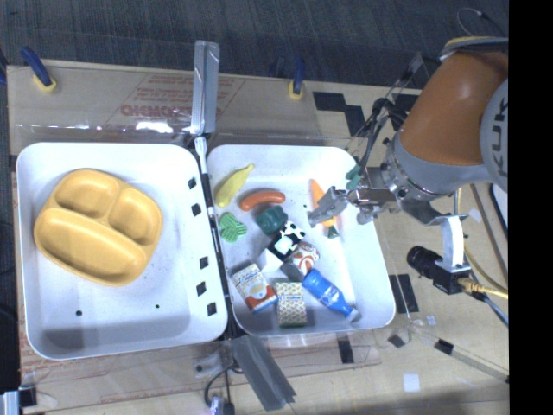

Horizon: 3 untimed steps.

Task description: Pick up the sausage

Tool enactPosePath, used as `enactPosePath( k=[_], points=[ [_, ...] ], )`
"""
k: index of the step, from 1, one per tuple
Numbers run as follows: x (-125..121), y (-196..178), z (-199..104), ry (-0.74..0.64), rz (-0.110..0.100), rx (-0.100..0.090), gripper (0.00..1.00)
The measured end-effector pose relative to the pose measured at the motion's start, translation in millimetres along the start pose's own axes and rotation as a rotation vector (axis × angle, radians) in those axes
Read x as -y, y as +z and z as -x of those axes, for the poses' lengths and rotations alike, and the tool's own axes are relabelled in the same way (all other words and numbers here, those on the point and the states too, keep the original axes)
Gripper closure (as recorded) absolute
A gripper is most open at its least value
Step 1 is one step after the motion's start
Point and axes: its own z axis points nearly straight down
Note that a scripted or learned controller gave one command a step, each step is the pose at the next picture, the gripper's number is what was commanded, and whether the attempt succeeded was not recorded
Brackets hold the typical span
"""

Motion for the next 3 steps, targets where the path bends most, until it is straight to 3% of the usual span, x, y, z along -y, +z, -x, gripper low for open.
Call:
enactPosePath(
  k=[1, 2, 3],
  points=[
    [-110, 69, -25, 0.127, -0.001, 0.001, 0.0],
    [-135, 189, -38, 0.023, 0.02, 0.002, 0.0],
    [-136, 177, -36, 0.021, 0.023, 0.006, 1.0]
  ],
)
